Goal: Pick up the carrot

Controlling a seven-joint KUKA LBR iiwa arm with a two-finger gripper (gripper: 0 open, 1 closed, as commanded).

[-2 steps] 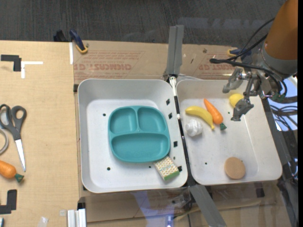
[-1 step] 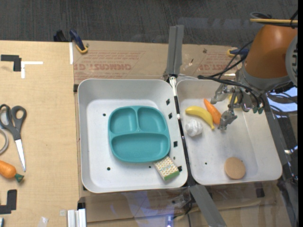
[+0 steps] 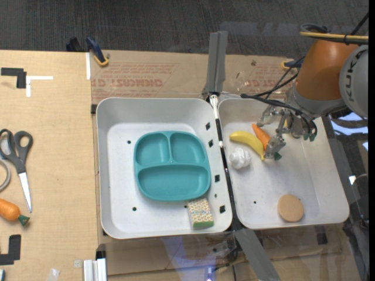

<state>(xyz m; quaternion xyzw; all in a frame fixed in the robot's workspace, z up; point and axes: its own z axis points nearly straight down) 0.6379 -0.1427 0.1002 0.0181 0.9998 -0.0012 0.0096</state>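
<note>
An orange carrot lies in the right bin, slanted, just behind a yellow banana. A green tip shows at its lower right end. My gripper hangs low over that end of the carrot, touching or nearly touching it, with the arm's wrist above and to the right. I cannot make out whether the carrot is gripped. A second orange carrot with a green end lies on the wooden bench at the far left.
A white crumpled lump sits by the banana and a tan round disc lies near the right bin's front. The left bin holds a teal divided plate and a yellow-green sponge. Scissors lie at left.
</note>
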